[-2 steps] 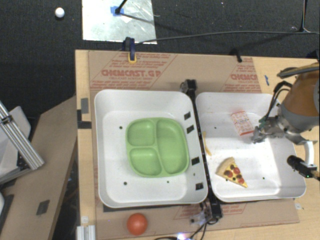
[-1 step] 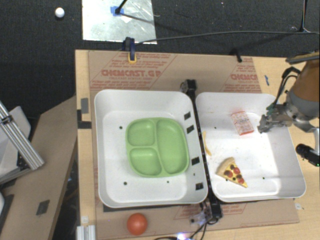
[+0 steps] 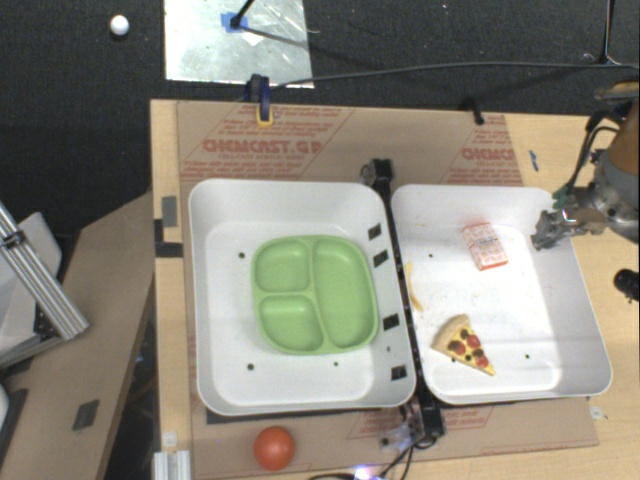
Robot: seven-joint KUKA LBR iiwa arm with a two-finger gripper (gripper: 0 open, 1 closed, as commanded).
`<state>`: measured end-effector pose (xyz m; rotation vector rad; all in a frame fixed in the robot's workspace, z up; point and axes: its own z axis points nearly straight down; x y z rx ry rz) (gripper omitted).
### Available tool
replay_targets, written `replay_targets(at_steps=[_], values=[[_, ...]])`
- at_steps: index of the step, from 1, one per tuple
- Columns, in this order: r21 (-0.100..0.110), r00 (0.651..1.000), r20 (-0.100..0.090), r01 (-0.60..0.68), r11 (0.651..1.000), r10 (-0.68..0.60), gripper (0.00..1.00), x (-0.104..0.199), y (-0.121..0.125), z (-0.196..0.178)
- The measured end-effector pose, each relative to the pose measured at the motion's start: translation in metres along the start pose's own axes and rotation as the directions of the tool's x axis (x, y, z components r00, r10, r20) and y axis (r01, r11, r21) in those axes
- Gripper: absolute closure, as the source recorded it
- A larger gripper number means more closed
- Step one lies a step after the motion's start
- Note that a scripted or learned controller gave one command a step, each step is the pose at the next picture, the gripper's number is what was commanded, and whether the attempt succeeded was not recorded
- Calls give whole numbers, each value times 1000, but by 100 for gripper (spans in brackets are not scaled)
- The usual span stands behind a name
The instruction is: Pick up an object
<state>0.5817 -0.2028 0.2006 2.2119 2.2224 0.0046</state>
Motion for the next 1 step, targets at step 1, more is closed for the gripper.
replay_targets(at_steps=[1], values=[[5,1000,-3,4,1000,-4,100,58,3,5]])
